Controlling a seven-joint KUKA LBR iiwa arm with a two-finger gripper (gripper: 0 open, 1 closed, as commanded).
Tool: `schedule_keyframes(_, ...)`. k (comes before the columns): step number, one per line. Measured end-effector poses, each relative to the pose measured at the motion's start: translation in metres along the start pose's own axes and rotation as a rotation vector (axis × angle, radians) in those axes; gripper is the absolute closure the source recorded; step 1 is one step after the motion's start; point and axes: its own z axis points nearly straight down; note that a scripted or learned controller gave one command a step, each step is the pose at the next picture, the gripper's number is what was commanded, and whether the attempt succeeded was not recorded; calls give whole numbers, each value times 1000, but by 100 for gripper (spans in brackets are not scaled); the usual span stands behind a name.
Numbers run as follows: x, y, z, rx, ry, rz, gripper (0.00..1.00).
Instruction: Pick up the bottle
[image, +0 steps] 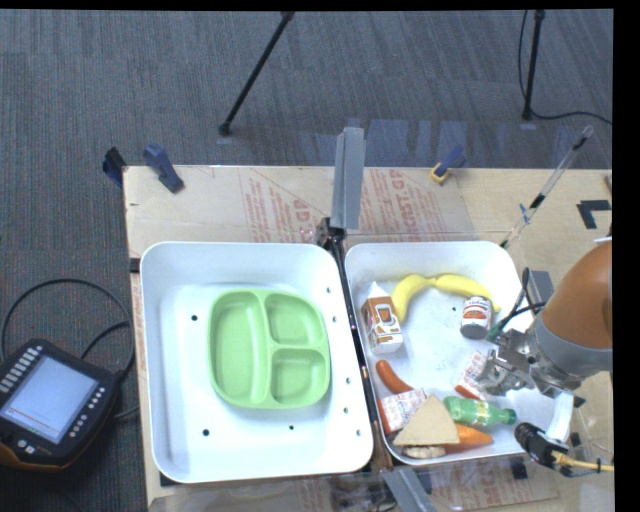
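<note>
The bottle (481, 411) — green, lying on its side with its cap toward the left — rests near the front of the right bin (430, 250), just behind a triangular sandwich wedge (428, 424) and a carrot (475, 436). The pincer (492, 371) hangs just above and behind it, close to a crinkled wrapper; I cannot tell from this slanted view whether it is spread or pressed together, and nothing shows between its tips.

To do the grasp well, I judge the arm should come forward and slightly left, settle over the middle of the bottle's body and close across its narrow width rather than along its length. A round body lying flat may roll, so a centred, straight-down approach seems safest — and the carrot and sandwich sit so close that a wide spread could catch them.

As for writing: the small milk carton (383, 324) and the jar (476, 318) beside the banana (440, 290) carry labels too small to read. The table (250, 205) bears faded red printed lettering, upside down and not clearly legible. The green divided plate (270, 348) lies in the left bin (170, 300)
</note>
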Motion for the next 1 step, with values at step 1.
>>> schedule_keyframes(1, 73, -6, 1, 1, -5, 205, 100)
